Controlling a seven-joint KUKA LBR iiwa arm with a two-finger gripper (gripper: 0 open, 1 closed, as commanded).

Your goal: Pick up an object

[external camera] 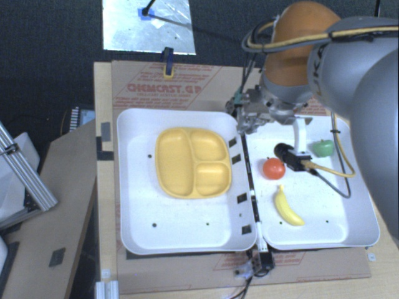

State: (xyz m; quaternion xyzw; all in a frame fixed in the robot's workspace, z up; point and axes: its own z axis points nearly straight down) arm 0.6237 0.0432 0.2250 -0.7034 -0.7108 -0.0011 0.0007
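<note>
The right bin [355, 226] holds a red round fruit [273, 168], a yellow banana [288, 208] in front of it, and a green fruit [323, 147] partly behind the arm's bracket. My gripper [248, 121] hangs over the bin's far left corner, close to the wall between the two bins. It is well back from the red fruit and touches none of the fruits. The wrist and grey arm hide much of the bin's back right part.
A yellow divided plate [190, 162] lies in the left bin [134, 192]. Both bins rest on a cardboard sheet [165, 87]. A shiny foil square [148, 17] lies behind the bench, and metal rails [19, 167] stand at the far left.
</note>
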